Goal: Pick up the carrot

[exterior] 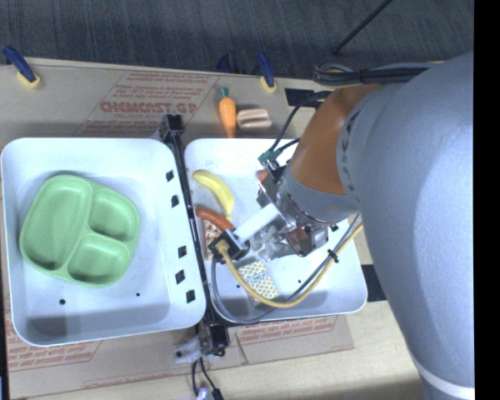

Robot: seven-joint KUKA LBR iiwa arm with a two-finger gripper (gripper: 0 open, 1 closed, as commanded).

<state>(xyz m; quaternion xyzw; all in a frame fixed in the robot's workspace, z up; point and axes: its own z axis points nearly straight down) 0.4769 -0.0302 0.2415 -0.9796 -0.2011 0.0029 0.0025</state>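
Note:
The carrot (226, 115), orange with a green top, lies on the cardboard just behind the right bin's far rim, outside both bins. My gripper (268, 247) hangs low over the middle of the right bin (350, 294), well in front of the carrot and apart from it. The grey arm and its orange band cover much of that bin's right side.
A tan bun-like piece (252, 119) lies right beside the carrot. In the right bin are a banana (215, 190), a red sausage (215, 217) and a patterned waffle piece (259, 281) below the gripper. The left bin (33, 161) holds a green divided plate (79, 228).

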